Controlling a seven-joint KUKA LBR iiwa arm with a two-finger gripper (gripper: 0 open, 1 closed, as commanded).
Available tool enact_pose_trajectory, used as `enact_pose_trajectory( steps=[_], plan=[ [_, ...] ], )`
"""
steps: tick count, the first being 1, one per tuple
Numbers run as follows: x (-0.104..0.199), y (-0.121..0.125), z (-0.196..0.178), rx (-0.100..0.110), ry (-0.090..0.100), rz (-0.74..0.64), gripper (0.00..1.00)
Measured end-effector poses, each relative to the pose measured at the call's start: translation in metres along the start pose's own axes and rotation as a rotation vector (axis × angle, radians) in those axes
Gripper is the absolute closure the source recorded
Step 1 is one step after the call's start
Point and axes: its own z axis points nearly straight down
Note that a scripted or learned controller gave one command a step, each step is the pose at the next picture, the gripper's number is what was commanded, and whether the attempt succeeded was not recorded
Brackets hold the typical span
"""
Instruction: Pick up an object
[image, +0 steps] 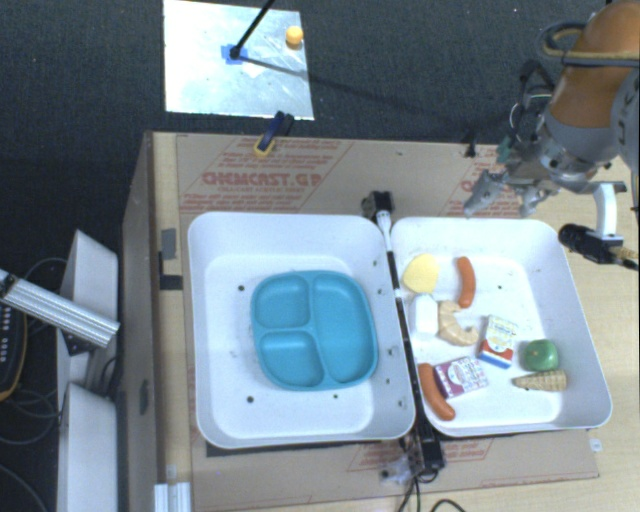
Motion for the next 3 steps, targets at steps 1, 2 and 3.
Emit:
enact_pose_trajectory(
  steps=[1,2,3],
  plan=[
    [-0.012,-0.035,0.079,0.002,0.000,0.002,0.00],
    [0.013,-0.031,0.159,-0.001,0.000,0.000,0.00],
    [0.013,-0.031,0.148,-0.003,0.000,-0.001,1.00]
  ],
)
